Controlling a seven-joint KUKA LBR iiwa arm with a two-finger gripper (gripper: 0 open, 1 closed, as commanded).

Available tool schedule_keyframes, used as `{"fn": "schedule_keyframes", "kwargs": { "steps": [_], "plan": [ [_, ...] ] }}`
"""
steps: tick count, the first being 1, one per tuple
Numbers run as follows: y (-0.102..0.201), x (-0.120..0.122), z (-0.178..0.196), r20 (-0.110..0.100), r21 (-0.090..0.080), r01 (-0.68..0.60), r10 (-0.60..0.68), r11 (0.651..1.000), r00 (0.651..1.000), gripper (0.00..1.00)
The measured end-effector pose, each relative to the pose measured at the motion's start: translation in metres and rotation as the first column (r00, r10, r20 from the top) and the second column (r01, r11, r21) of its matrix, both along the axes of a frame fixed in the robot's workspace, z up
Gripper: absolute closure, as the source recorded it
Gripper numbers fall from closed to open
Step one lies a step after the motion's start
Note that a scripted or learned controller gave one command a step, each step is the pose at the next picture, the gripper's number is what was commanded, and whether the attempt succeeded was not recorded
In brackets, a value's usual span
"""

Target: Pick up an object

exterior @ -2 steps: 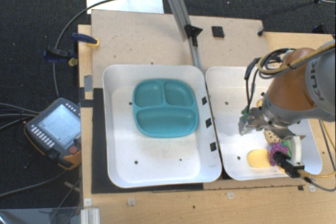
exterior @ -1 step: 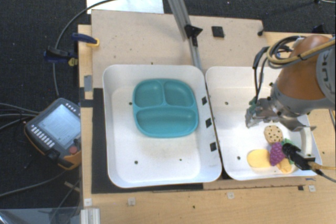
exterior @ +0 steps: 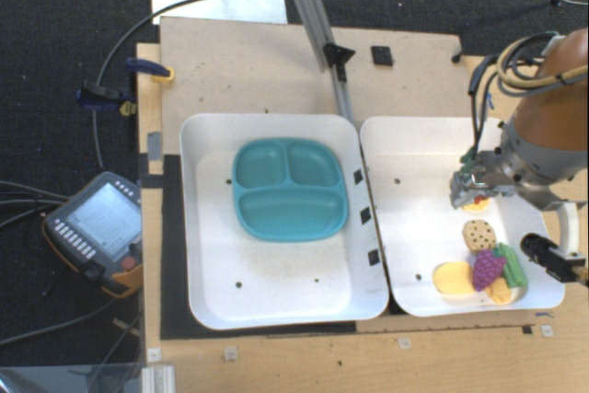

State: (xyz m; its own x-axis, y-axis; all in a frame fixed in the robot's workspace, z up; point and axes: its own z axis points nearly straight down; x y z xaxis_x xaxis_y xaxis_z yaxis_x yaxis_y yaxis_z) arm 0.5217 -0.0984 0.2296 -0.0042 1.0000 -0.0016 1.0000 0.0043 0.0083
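Cookie (exterior: 478, 235) flat, round, no long axis, just below hand (exterior: 470, 190); grip state impossible to tell.

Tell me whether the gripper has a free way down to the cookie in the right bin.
Probably yes. The gripper is just above the cookie, with nothing between them; the grapes lie on its far side.

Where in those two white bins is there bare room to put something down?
Left bin: bare floor in front of the teal divided plate. Right bin: bare left half. Crowded in its near right corner: cookie, grapes, yellow piece, under the claw.
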Motion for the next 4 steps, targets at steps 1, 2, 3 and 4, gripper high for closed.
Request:
{"fn": "schedule_keyframes", "kwargs": {
  "steps": [1,2,3,4],
  "plan": [
    [0.000,0.001,0.005,-0.005,0.001,0.000,0.000,1.000,1.000,1.00],
    [0.058,0.017,0.012,-0.005,0.003,-0.006,0.006,1.000,1.000,1.00],
    [0.113,0.038,0.002,-0.006,0.004,-0.007,0.007,1.000,1.000,1.00],
    [0.170,0.049,0.010,-0.005,0.004,-0.006,0.006,1.000,1.000,1.00]
  ]
}}
